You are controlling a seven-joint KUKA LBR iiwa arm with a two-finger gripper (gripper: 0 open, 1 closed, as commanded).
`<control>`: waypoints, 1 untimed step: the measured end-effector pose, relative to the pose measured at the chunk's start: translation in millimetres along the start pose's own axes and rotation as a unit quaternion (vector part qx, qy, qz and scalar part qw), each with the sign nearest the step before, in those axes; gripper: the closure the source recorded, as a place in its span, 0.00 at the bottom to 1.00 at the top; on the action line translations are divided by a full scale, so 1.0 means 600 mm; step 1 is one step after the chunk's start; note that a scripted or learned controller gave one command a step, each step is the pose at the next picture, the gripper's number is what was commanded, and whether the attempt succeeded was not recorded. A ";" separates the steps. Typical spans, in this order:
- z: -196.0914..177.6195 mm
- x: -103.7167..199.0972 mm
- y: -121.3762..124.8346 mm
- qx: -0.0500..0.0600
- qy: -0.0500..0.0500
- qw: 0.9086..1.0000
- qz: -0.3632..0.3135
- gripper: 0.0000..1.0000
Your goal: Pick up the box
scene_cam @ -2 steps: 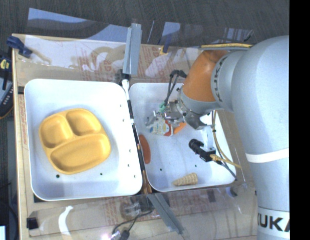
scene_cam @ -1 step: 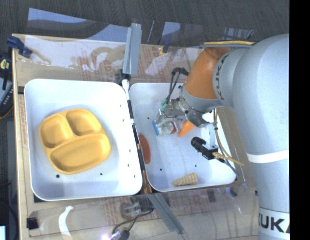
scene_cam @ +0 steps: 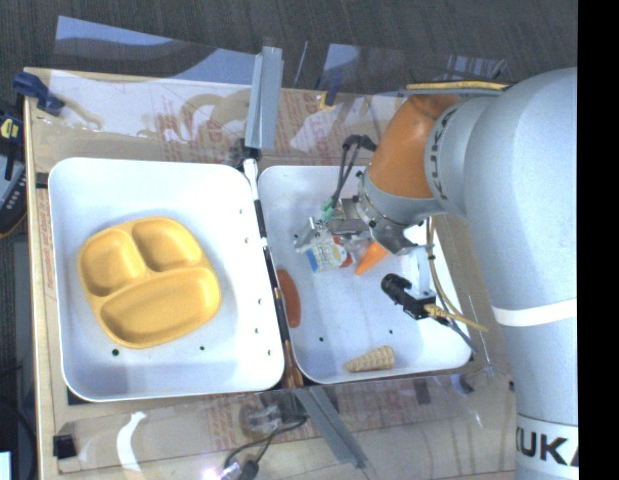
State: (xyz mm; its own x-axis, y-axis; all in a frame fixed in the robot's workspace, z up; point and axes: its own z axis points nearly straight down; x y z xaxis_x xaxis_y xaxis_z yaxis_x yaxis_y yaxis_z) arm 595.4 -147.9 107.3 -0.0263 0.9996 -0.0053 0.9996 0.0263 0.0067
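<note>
Yellow tray (scene_cam: 149, 281) in left bin (scene_cam: 64, 183), box (scene_cam: 327, 256) in right bin (scene_cam: 289, 183)

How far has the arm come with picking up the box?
Done: the gripper is down in the right white bin. In hand: it sits right over the small blue-and-white box, which lies on the bin floor. Left: a visible grasp and the lift.

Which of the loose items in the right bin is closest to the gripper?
The small blue and white box, directly below the gripper. The orange carrot lies just right of it; the sausage and cone sit farther toward the front.
</note>
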 end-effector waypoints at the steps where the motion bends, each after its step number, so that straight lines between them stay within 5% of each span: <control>1: -0.016 0.000 0.001 0.000 -0.001 1.000 -0.003 1.00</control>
State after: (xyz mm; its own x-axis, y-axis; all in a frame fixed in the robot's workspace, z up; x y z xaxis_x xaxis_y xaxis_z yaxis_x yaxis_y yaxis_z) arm 595.7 -147.8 117.0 -0.0321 0.9995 -0.0082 0.9995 0.0322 0.0065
